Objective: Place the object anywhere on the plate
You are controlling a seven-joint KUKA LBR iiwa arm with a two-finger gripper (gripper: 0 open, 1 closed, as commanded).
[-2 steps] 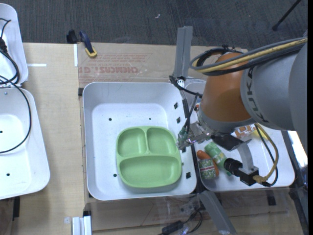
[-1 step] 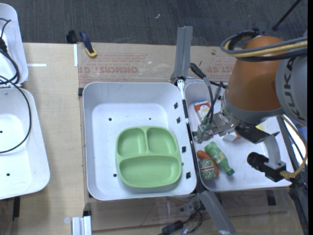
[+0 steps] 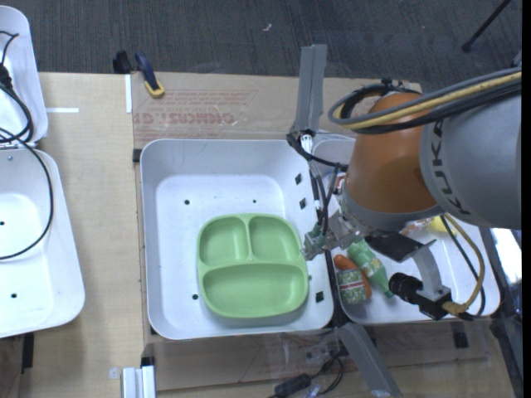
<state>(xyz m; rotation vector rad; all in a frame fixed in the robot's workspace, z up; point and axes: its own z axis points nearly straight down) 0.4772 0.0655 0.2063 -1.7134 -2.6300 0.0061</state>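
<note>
grey arm (image 3: 477, 160), orange band (image 3: 388, 168) bulking over the right bin (image 3: 489, 301), reaches in from the right side of the surface (image 3: 91, 139). its hand (image 3: 319, 242) hangs low over the seam where the two white bins meet. from where i stand, whether the hand is spread or pressed together cannot be told, nor whether it pinches anything.

the green plate (image 3: 249, 265) has two small wells on its far side and one long well on its near side. it lies flat in the left bin (image 3: 158, 222), toward that bin's near right corner, its right rim just beside the hand.

the small things lie across the seam, by the near left corner of the right bin. a green bottle (image 3: 370, 266) lies tilted, with an orange piece (image 3: 341, 262) just to its left. a red-and-green piece (image 3: 353, 285) sits on the near side of both. the three are bunched close together, just beside the hand and apart from the plate. which of them is the object to be placed cannot be told. much of the right bin is hidden under the arm.

a grey post (image 3: 313, 81) stands at the far edge of the bins, above the seam. a blue-and-yellow clamp (image 3: 146, 73) sits at the surface's far edge, well left of the post. at the surface's left edge, a white tray (image 3: 41, 288) carries a looping black cable (image 3: 41, 181).
</note>
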